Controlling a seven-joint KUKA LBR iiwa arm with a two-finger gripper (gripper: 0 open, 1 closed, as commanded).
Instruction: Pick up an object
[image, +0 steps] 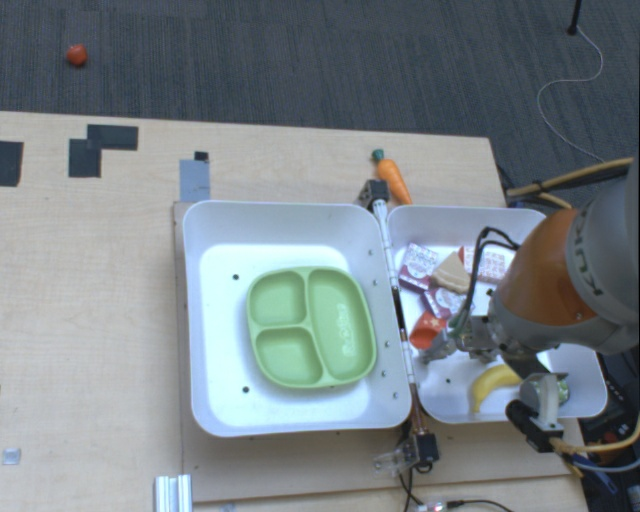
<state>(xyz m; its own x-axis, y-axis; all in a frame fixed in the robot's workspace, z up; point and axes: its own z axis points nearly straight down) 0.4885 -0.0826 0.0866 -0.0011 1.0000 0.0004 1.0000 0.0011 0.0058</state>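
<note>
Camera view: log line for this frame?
arm: over right bin | gripper: low beside red item | banana: in bin | green divided plate: left bin

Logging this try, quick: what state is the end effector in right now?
End effector: cannot be told; it sits low in the right bin beside a red object.

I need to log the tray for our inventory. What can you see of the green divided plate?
The green divided plate is pale green, plastic-looking, a rounded rectangle with three compartments: two smaller on the left, one long on the right. It lies flat, slightly rotated, near the middle of the left white bin, with nothing in it. The gripper is over the other bin.
</note>
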